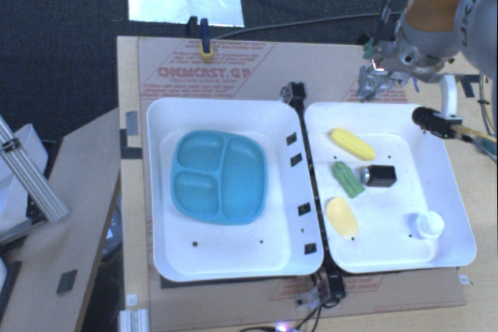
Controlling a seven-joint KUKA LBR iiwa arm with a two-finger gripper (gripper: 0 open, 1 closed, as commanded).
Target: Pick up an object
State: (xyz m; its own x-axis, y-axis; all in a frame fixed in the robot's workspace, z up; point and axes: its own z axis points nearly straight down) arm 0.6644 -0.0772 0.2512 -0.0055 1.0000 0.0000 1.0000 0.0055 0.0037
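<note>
The right bin (454,190) holds a yellow corn cob (352,142), a green pickle-shaped piece (348,178), a small black block (380,175), a pale yellow oval piece (341,216) and a white cap (428,225). The pickle and the black block lie against each other. My gripper (375,84) hangs from the orange-banded wrist over the bench just beyond the right bin's far rim, up and to the right of the corn cob. It is apart from every object.
A blue divided plate (220,175) lies in the left bin (158,190). A black fitting with a cable (433,120) juts over the right bin's far right rim. A blue and yellow clamp (205,39) stands at the bench's back edge.
</note>
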